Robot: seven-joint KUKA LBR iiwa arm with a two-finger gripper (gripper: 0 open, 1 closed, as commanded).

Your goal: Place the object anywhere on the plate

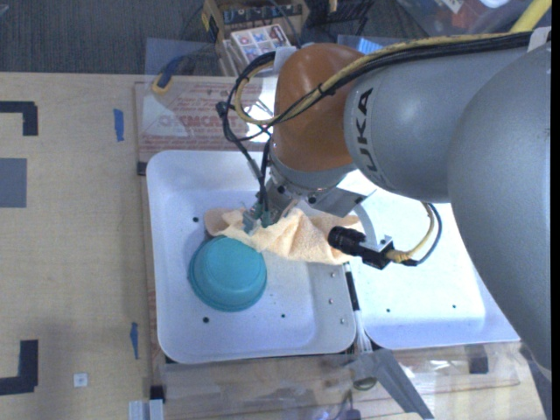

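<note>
Two risks stand out. The gripper (258, 219) sits low over the 9 o'clock end of the yellow cloth (302, 237), and from this slant I cannot tell whether it is spread, closed, or pinching any fabric. A lift could therefore come away with nothing, or with only a thin fold that slips free. The other risk is the round teal dish (228, 272), probably the plate, though it looks more like an upturned bowl. It lies just at 7 o'clock of the gripper, touching or nearly touching the cloth's edge, so a dragged cloth could nudge it or slide off its domed top. The cloth lies crumpled near the middle of the left bin (175, 191), at about 2 o'clock from the dish. It looks soft, pale yellow-orange and bunched into ridges, and its 3 o'clock end runs under the arm's black cable plug (360, 245).
</note>
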